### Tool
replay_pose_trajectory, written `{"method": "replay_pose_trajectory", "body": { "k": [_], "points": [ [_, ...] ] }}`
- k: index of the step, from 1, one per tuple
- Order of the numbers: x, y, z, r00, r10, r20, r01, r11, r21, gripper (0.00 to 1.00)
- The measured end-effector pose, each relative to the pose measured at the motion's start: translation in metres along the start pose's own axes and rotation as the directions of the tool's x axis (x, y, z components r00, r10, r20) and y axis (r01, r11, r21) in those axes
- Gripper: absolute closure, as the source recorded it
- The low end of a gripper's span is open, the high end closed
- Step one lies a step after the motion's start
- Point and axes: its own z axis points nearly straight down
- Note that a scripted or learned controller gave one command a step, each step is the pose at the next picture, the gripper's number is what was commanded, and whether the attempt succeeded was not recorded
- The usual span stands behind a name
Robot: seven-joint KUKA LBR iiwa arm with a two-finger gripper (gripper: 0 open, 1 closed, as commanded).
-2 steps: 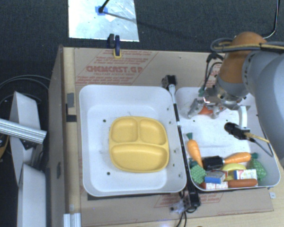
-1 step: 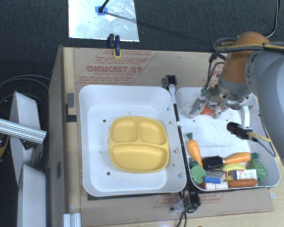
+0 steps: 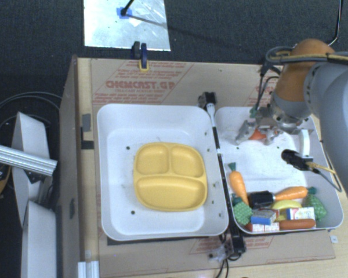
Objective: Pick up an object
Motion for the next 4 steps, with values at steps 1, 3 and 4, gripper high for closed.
{"method": "replay_pose_trajectory", "body": {
  "k": [1,3,4],
  "points": [
    [-0.02,0.0,0.0,1.0,0.0,0.001,0.0,1.0,-0.003,0.0],
    [-0.035,0.001,-0.001,1.0,-0.002,0.0,0.002,1.0,-0.003,0.0],
    [-0.041,0.001,-0.001,1.0,-0.003,-0.003,0.003,1.0,-0.003,0.0]
  ]
}}
